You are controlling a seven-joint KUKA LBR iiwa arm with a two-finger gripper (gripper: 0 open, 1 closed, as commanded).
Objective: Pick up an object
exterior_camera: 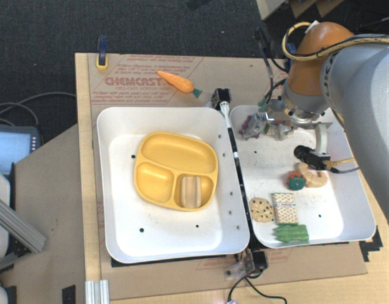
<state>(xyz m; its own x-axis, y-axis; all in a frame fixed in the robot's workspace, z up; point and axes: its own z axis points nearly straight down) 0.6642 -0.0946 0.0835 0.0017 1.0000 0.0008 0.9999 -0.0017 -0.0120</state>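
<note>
Purple-grey object (250,127): a small, dull item at the far left corner of the right bin (337,217), close to the bin's left wall. Its kind is too blurred to name.
Gripper (274,123): low over the far edge of the right bin, just beside the purple-grey object on its right. Whether it is open or closed cannot be told here, nor whether it touches the object.
Arm (362,97): grey, entering from the right, with the orange band (315,52) above the wrist.
Teal ball (296,182): mid-bin toward the right wall, touching the tan disc.
Tan disc (317,178): a flat, round piece, just right of the teal ball.
Cookie (261,209): round and speckled, near the left wall toward the near edge.
Speckled cracker (284,208): rectangular, just beside the cookie on its right.
Green object (291,234): elongated, at the near edge, just below the cracker.
Left bin (118,170): set side by side with the right bin.
Yellow divided plate (172,151): centred in the left bin, with three compartments.
Pale cylinder (191,192): lying in the plate's near right compartment.
Toy carrot (177,82): on the bench (137,75), beyond the far edge of the left bin.
Blue clamp (102,50): at the bench's far left corner.
</note>
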